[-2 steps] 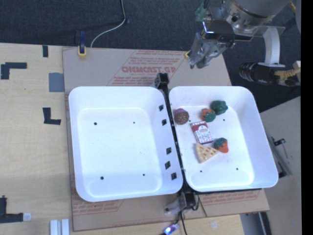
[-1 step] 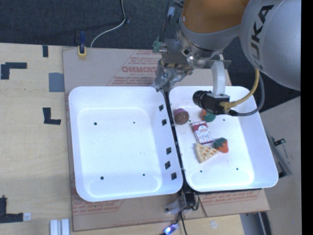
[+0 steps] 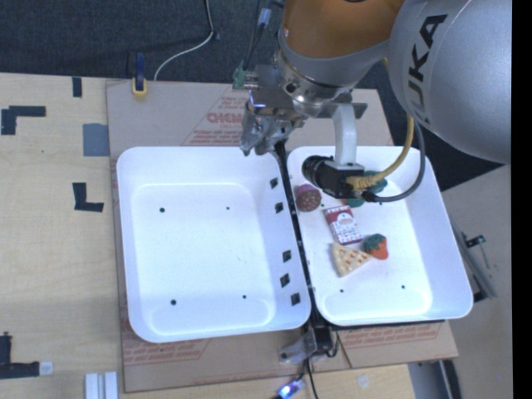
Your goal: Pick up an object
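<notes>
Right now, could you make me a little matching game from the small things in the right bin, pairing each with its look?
Things:
1. strawberry
2. cheese wedge
3. small carton
4. round piece

Looks:
A. yellow triangle
B. dark reddish-brown disc
C. red with a green top
D. red and white box

Pairs: 1-C, 2-A, 3-D, 4-B

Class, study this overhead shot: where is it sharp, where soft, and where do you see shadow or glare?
Camera view: even light, no harsh glare; the small red carton and yellow wedge are fairly sharp; the big grey and orange arm near the lens looks soft; the gripper is dark and blurred above the left white bin.
</notes>
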